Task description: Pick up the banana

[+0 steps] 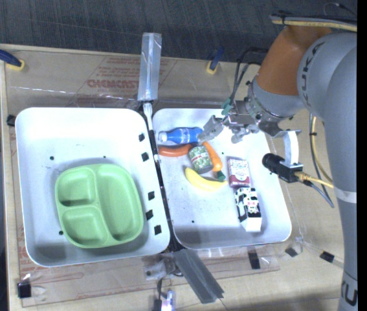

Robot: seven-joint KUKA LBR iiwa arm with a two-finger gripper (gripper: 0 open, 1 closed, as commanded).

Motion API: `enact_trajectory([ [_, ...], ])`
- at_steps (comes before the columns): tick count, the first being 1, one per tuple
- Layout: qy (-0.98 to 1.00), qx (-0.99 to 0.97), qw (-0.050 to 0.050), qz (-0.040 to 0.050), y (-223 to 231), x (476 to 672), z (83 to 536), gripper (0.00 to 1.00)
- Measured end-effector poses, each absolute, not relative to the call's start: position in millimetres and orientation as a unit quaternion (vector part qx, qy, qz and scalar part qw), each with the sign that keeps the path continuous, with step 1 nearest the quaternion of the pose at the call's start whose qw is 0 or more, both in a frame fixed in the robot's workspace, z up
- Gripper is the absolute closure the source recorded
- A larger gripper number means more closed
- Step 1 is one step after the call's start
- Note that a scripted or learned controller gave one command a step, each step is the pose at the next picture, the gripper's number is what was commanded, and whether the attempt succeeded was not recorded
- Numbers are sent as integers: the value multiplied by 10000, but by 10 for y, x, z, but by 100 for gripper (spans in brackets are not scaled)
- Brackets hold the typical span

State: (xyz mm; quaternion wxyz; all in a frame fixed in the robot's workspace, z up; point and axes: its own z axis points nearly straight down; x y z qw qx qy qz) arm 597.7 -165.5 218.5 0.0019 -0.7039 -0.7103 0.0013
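Two white bins on the table from where I'm watching, and all the clutter is in the right bin. The banana lies flat about mid-bin, a bit toward the far side, curved end pointing at the divider between the bins. Touching its far edge are a small green-and-white packet and an orange carrot that leans diagonally over it. A blue bottle lies on its side near the bin's far left corner, with another orange thing just beside it along the left wall. Right of the banana there's a red-and-white packet, then a black-and-white carton toward the near right corner.

End effector hangs over the bin's far edge, just above the bottle and carrot, apart from the banana. Can't tell whether it's open or closed, too much metal clutter there. Nothing visibly held.

Left bin has a green divided tray sitting toward its near side.
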Motion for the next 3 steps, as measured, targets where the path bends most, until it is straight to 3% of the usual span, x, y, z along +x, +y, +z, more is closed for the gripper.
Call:
enact_trajectory([
  [1, -6884, -7254, 22, 13, -1438, 5340, 908, 0],
  [2, -6798, -7334, 18, 8, -1721, 4872, 913, 0],
  [3, -7452, -6669, 30, 2, -1780, 4769, 912, 0],
])
